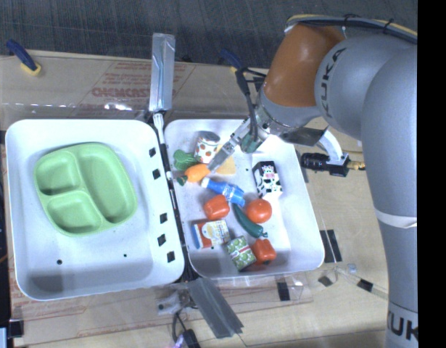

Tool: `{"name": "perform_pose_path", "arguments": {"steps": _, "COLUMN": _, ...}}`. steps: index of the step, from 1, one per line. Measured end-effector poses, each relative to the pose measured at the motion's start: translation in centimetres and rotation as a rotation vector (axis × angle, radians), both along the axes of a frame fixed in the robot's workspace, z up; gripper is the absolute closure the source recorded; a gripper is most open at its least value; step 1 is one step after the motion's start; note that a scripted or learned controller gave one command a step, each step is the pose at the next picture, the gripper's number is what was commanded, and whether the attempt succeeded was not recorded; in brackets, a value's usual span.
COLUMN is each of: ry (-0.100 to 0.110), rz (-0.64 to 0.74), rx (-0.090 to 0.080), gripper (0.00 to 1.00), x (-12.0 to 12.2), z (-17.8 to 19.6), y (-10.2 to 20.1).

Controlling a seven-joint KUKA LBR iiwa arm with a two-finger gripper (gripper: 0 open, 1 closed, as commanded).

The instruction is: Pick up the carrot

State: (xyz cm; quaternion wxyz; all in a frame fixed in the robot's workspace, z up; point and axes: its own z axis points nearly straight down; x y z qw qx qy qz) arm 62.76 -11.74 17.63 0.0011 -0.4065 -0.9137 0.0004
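Observation:
The carrot (196,173) is orange with a green leafy top (183,159). It lies at the upper left of the right bin (310,220), close to the divider between the bins. My gripper (221,158) reaches down at a slant from the upper right, and its tip sits just right of the carrot's thick end, above a small yellow item (228,167). Nothing visibly hangs from the gripper.
The right bin also holds a small labelled can (206,145), a blue bottle (224,189), a cow-patterned piece (267,179), two red tomatoes (216,207) (259,210), a dark green vegetable (248,222) and small cartons (239,253). A green divided plate (85,187) lies in the left bin (19,252).

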Motion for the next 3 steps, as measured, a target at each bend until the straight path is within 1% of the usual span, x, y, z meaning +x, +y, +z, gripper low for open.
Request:
{"name": "perform_pose_path", "arguments": {"steps": 1, "ry": -0.012, "rz": 0.164, "rx": -0.001, "gripper": 0.00, "x": 2.31, "z": -7.82, "y": 1.94}}
{"name": "perform_pose_path", "arguments": {"steps": 2, "ry": -0.010, "rz": 0.167, "rx": -0.003, "gripper": 1.00, "x": 2.30, "z": -6.91, "y": 1.87}}
{"name": "perform_pose_path", "arguments": {"steps": 3, "ry": -0.010, "rz": 0.167, "rx": -0.003, "gripper": 0.00, "x": 2.29, "z": -6.92, "y": 1.87}}
